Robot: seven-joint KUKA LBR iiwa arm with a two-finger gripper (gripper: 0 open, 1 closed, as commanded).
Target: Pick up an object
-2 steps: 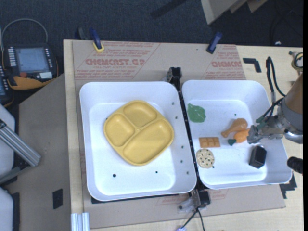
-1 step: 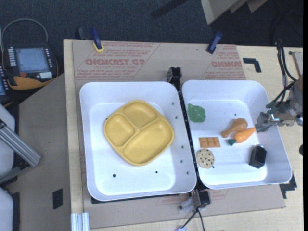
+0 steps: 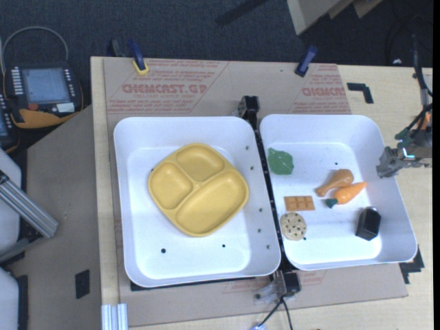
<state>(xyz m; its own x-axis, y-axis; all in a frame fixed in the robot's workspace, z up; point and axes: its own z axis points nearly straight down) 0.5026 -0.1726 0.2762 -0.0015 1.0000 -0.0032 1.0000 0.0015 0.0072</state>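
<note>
The right bin [image 3: 323, 133] holds a green leafy piece [image 3: 280, 161], a tan drumstick [image 3: 335, 181], an orange carrot [image 3: 348, 193], an orange cracker [image 3: 299, 203], a round speckled cookie [image 3: 293, 226] and a black block [image 3: 368, 223]. My gripper [image 3: 389, 164] hangs at the bin's right rim, just right of the drumstick and carrot, touching none of them. Nothing shows between its tips.
The left bin [image 3: 137, 246] carries a yellow divided plate [image 3: 199, 188] in its middle. Black clamps sit between the bins at the back [image 3: 249, 106] and front [image 3: 287, 282]. A teach pendant [image 3: 42, 91] lies off the bench at the far left.
</note>
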